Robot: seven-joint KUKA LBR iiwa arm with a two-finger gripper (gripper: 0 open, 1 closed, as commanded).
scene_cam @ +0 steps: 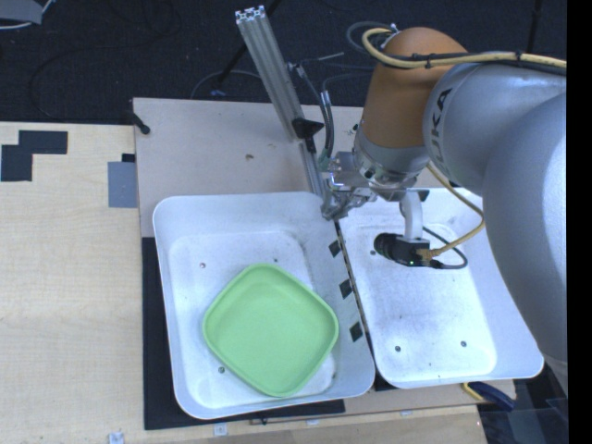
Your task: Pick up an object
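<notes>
Camera view, looking down at a slant. Your count of the bench, please?

Two shallow white plastic bins, side by side: the left bin (171,239) and the right bin (504,363). One flat light-green plastic plate (270,329), square with rounded corners. It is the only loose item I can log.

Where does the plate lie?

Flat on the floor of the left bin, in its near half and close to the wall shared with the right bin. Three small black tabs (346,288) sit along that shared edge.

And the robot?

One grey arm with an orange band (407,91), and one two-finger gripper (335,202). The gripper stands over the far end of the shared edge, well apart from the plate. I cannot tell whether it is parted or closed. One ribbed silver metal bar (273,72) rises aslant just beside it.

Surface and room?

One beige board (213,146) lies under the bins, and a pale wooden benchtop (65,276) to the left carries black and grey patches. Beyond is dark floor (139,35) with loose cables.
</notes>
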